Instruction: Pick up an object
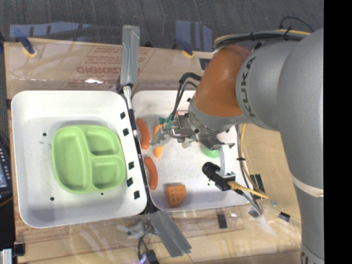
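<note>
Left bin holds a green divided plate. Right bin: two orange sausages along its left wall, small orange-green piece just beside them, orange waffle block at the near edge. Hand low over bin middle, near the small piece; can't tell if it's open or gripping anything.

We found the loose pieces in the right bin. Two orange-red sausages lay lengthwise along its left wall, the upper sausage and the lower sausage apart, one below the other. A small orange wedge lay between them, slightly to their right. A ridged orange block sat near the bottom wall. A green piece showed only partly, right of centre.
</note>
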Available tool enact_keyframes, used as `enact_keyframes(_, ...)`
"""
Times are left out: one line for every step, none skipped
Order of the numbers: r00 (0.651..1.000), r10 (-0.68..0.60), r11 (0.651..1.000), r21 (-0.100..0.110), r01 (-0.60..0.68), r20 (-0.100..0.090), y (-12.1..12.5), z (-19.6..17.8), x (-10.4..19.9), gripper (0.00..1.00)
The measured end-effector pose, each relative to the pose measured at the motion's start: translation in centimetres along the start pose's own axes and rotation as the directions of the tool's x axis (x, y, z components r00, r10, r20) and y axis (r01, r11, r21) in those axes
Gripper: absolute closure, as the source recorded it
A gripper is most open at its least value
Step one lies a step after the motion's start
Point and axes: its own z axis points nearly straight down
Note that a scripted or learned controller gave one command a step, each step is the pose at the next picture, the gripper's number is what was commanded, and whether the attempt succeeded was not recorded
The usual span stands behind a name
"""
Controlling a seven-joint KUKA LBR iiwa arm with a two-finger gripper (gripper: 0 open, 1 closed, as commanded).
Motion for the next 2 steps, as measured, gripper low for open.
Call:
enact_keyframes(0.998, 0.069, 0.998, -0.002, -0.069, 0.0, 1.0, 9.7, -4.1, 0.0)
enact_keyframes(0.973, 0.231, 0.973, -0.004, -0.231, -0.001, 7.2, 9.7, -5.1, 0.0)
